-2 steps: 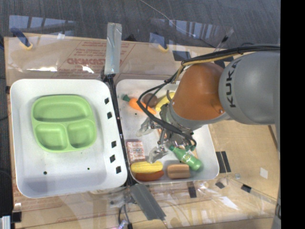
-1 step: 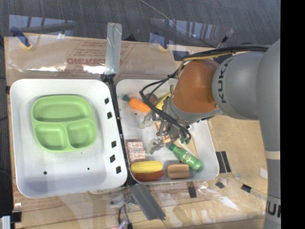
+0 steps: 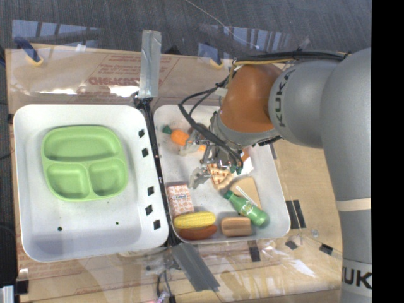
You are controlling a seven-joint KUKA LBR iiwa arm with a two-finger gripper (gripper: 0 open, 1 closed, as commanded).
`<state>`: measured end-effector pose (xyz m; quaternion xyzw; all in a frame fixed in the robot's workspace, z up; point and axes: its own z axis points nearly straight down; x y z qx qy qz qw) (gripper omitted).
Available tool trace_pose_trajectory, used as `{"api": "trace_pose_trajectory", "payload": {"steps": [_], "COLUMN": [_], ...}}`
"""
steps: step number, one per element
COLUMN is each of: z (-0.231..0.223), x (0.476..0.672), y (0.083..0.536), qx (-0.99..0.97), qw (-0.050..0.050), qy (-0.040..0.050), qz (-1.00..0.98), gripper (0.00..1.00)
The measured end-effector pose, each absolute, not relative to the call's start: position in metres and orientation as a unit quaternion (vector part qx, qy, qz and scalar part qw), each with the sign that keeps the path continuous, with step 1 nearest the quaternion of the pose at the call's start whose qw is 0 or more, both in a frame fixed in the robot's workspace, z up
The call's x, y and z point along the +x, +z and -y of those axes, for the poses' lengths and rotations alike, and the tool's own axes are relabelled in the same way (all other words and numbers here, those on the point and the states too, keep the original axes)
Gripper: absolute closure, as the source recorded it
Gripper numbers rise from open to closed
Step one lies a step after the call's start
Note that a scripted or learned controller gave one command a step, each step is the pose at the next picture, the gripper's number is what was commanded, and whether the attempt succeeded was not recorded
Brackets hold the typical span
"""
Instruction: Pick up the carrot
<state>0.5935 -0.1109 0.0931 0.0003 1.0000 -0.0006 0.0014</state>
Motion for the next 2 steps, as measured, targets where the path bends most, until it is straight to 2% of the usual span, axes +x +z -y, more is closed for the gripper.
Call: {"api": "trace_pose_trajectory", "payload": {"steps": [1,2], "z": [0.098,0.097], "x": [0.625,0.626], "y": [0.093,0.104], "qx": [-0.053,-0.056], "qw": [0.001,0.003], "qy": [-0.0001,-0.0003], "qz": [-0.999,-0.998], "gripper": [0.00,1.00]}}
